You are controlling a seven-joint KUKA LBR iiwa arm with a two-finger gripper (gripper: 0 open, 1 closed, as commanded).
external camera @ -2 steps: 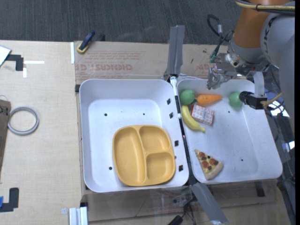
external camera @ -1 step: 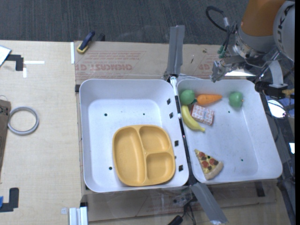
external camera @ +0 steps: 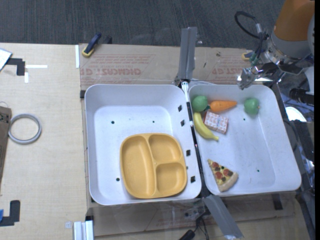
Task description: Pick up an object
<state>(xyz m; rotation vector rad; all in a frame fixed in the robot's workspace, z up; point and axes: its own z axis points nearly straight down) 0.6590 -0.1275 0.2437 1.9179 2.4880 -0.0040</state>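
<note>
Where both white bins sit side by side, counted in right bin (external camera: 280,149): 1 curved yellow banana (external camera: 202,127), 1 tapered orange carrot (external camera: 223,105), 2 round green fruits, one by divider (external camera: 199,102) & one nearer right wall (external camera: 251,106), 1 pink-white checked box (external camera: 216,122), 1 triangular pizza slice (external camera: 222,174) w/ tan crust; all smooth, plastic-looking. Left bin (external camera: 100,134): 1 yellow 3-compartment plate (external camera: 153,165), rounded corners. Gripper (external camera: 248,77) above right bin's far rim, apart from every item, nothing seen btwn fingers; jaw opening can't be told.
</note>
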